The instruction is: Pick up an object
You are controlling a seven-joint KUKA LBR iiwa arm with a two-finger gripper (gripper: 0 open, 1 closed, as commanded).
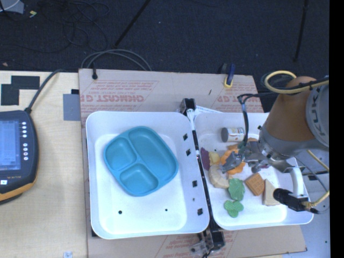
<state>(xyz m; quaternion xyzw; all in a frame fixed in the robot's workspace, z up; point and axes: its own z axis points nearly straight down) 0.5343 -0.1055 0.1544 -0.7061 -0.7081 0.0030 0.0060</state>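
My gripper (238, 164) reaches in from the right and hangs low over the left half of the right bin (279, 218). It sits right over an orange toy piece (231, 156) and the upper edge of a tan bread-like piece (217, 178); whether it touches either is unclear. Nearby lie a dark green piece (236, 188), a lighter green piece (233, 208), a brown cracker (255, 184), a pale wedge (269, 193), a purple piece (205, 156) and a small can (233, 134) on its side.
The left bin (102, 214) holds a blue divided plate (140, 160). A black divider with clips (196, 165) runs between the bins. A handheld control pendant (13, 149) rests on the bench at far left.
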